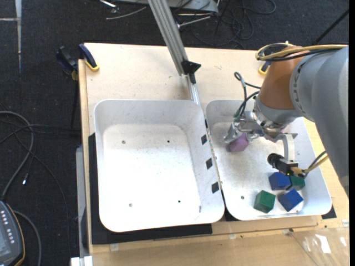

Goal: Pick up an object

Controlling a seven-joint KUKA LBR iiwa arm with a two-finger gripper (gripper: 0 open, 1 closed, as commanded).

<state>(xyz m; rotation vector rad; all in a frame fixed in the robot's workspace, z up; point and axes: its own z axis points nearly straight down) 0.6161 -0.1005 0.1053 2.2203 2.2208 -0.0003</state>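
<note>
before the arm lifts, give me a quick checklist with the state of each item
1. Claw is down in the right bin: ok.
2. Purple object sits at the claw tip: ok.
3. Purple object actually clamped between the fingers: cannot tell.
4. Purple object lies apart from the blue blocks and green block: ok.
5. Purple object is off the divider wall between the bins: ok, though close.
6. Cables by the wrist hang loose, apart from the blocks: ok.

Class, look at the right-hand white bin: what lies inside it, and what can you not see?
Inside the right bin: a purple block at the gripper, two blue blocks and a green block. The arm covers the bin's far right part.
</note>
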